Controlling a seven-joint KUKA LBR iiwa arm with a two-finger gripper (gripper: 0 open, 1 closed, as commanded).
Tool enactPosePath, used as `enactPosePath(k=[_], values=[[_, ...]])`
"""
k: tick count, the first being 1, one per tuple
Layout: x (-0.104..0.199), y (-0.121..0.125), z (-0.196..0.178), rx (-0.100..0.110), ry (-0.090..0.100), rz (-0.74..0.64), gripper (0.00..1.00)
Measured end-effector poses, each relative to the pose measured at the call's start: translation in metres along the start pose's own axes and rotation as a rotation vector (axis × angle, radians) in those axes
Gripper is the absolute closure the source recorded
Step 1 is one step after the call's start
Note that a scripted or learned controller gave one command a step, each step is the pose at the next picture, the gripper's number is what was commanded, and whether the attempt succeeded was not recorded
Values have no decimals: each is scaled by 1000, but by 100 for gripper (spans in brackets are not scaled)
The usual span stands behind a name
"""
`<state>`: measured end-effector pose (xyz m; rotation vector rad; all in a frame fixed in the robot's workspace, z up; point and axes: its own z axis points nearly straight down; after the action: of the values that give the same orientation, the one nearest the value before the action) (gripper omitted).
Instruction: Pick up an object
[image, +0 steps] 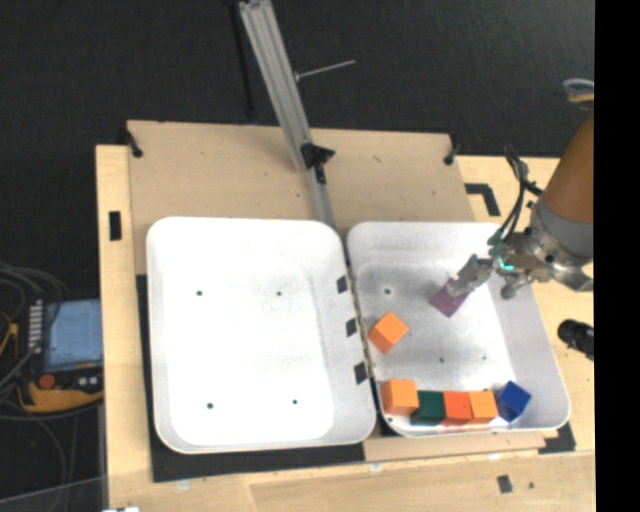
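Reaching in from the right bin's (530, 330) right edge, the tool (470, 283) meets a purple block (449, 298); its tips blur together, so a grip cannot be judged. Orange (389, 331) sits mid-bin; five blocks (455, 403) line the near edge.

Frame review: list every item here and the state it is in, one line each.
Hand: low over the right bin, a purple block at its tip; grip unclear.
Purple block: tilted, at the hand's tip.
Lone orange cube: tilted, apart from the row.
Row of cubes: along the near wall, touching.
Right bin: holds all blocks.
Left bin: flat on bench.
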<state>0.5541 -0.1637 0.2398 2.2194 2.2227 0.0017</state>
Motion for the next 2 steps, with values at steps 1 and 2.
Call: enactPosePath(k=[1, 2], values=[[-3, 0, 42, 5, -1, 3, 0], [-7, -2, 85, 5, -1, 4, 0]])
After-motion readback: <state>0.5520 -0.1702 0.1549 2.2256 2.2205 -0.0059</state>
